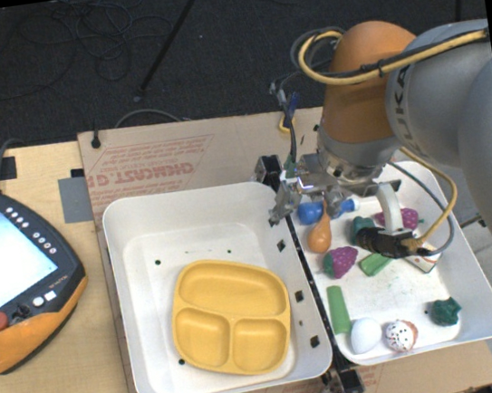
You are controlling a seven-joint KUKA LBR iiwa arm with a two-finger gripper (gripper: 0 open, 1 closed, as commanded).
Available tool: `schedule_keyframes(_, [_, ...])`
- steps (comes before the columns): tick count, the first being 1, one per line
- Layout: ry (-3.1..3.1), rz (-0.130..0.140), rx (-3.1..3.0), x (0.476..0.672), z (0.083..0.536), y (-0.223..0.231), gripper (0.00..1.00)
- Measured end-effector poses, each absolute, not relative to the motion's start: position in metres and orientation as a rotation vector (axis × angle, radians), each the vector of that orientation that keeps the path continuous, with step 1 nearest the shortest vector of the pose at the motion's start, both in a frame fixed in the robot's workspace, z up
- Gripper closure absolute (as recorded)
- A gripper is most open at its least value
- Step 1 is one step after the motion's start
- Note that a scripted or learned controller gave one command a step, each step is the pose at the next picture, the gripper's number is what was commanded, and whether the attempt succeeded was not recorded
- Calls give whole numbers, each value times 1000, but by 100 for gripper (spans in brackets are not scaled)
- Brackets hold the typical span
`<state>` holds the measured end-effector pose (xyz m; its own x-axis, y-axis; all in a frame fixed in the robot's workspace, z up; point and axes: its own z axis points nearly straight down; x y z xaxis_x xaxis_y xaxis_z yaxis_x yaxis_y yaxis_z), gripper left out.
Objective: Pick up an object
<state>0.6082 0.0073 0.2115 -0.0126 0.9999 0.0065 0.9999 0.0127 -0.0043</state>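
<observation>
**A:** Object nearest the tool?

**B:** Blue piece (309,214), in the far left corner of the right bin (407,295), close to the wall shared with the other bin. The gripper (318,197) is directly over it and overlaps its top edge from this angle.

**A:** Grip state?

**B:** Cannot tell. The tool head blocks the view, so I can't read it as open, closed, or clamped on the blue piece.

**A:** Neighbours, working outward?

**B:** An orange pear-shaped item (319,236) is just below the blue piece and appears to touch it, though the join is poorly resolved. Next is a purple grape cluster (340,262), with a green block (374,263) just beside it. A dark teal piece (361,228) and a pink piece (396,216) lie under the wrist.

**A:** Near side of that bin?

**B:** A green stick (338,308) lies along the left wall. A white egg (365,335) and a speckled ball (400,335) sit side by side, touching. A dark green piece (443,310) is near the right corner.

**A:** Elsewhere?

**B:** The left bin (144,252) holds a yellow divided tray (232,317) with three compartments, set askew. A teach pendant (10,272) lies on the bench, well to the left.
</observation>
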Motion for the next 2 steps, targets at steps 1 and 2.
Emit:
schedule_keyframes(1, [-2219, 5, -2217, 609, 220, -2, 100])
schedule_keyframes(2, [-2217, -3, -2229, 556, 297, -24, 100])
